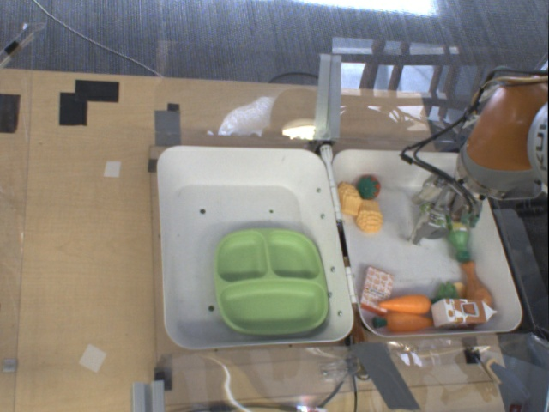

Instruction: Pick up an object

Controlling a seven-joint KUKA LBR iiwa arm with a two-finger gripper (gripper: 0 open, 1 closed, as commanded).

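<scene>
Objects to pick: toy food pieces lie in the right bin point(506, 307), none yet lifted by my reading; any one of them would satisfy the task
Left bin point(176, 256): holds a green divided plate point(271, 281) toward its 6 o'clock side; well apart from the arm
Corn pieces point(360, 209): two yellow pieces at about 10 o'clock in the right bin, with a small red-and-green fruit point(369, 185) touching them at their 1 o'clock
Carrots point(403, 312): two orange carrots at 6 o'clock in the right bin, long axes running roughly 9 to 3 o'clock; a patterned packet point(377, 284) sits just beside them at 10 o'clock
Milk carton point(461, 312): lying at 5 o'clock in the bin, just beside the carrots' right ends
Gripper point(436, 217): hangs low over the bin's 2 o'clock region; whether it is released or clenched I cannot tell, since the metal parts blur together; nothing is visibly gripped
Green vegetable point(461, 244): nearest piece, lying at about 4 o'clock from the gripper, just beside it; long axis unclear
Key relation: the next move likely needs a short shift toward 4 o'clock; the corn lies farther off at 9 o'clock
</scene>
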